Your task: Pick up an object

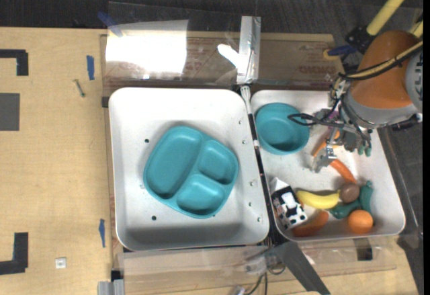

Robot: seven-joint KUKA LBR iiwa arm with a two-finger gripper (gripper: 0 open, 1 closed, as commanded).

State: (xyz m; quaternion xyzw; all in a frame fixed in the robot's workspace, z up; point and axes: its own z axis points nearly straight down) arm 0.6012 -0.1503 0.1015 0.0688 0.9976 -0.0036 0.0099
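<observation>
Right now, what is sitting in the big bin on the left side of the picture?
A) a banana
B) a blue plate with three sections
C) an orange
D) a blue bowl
B: the blue plate with three sections lies in the left bin, while the food toys and bowl are in the other bin.

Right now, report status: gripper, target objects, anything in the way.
Gripper low in right bin, nothing seen between it. Carrot just beside it; banana, orange nearer front wall. Teal bowl close alongside.
</observation>
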